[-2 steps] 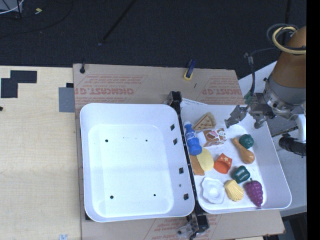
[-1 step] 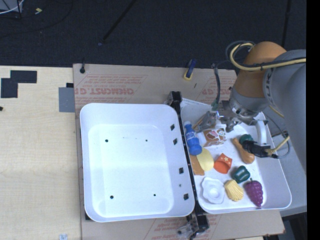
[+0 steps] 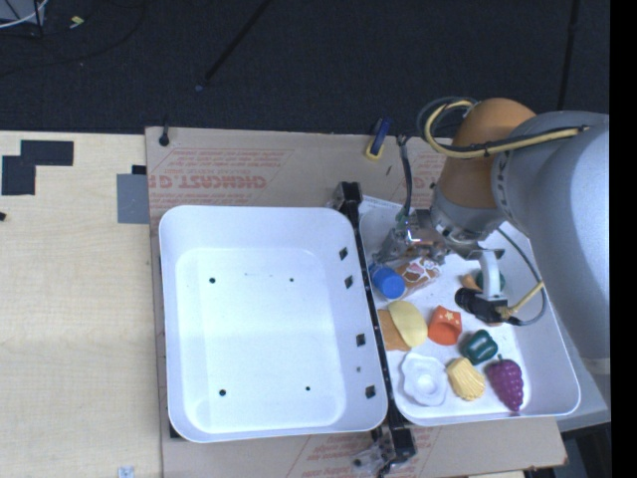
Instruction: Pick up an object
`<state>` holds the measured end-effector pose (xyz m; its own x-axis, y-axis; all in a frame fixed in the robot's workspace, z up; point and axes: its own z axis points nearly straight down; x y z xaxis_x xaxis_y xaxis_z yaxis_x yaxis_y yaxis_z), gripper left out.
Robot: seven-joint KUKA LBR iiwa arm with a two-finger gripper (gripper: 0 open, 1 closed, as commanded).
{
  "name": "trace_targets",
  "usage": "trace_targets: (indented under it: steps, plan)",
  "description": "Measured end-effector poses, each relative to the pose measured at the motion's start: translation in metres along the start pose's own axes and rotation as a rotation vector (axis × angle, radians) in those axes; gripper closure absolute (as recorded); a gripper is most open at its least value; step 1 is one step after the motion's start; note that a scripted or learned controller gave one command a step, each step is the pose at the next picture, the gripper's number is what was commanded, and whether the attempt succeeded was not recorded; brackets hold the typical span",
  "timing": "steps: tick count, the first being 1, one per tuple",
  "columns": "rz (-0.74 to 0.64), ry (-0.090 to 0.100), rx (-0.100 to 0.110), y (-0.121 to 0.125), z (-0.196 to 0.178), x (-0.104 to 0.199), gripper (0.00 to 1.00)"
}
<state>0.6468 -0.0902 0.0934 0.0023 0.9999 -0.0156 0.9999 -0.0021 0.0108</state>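
Glossy white plastic bins point(image 3: 261, 229), matt brown cardboard point(image 3: 259, 167), pale wood bench point(image 3: 70, 307), shiny toy foods point(image 3: 508, 381)

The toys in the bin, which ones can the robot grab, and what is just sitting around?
To grab: blue piece, yellow piece, orange piece, purple grapes, white piece, by the gripper.
Just around: left bin, cardboard sheet.

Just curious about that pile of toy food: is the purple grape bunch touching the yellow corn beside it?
Cannot tell. In the camera view the grape bunch and the corn sit side by side, too close to show contact or gap plainly.
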Motion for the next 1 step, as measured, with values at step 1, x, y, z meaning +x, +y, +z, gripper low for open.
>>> trace_targets:
  steps: [1]
  plan:
    - [-0.008,0.018,0.003,-0.0022,-0.1026,0.0618,0.0]
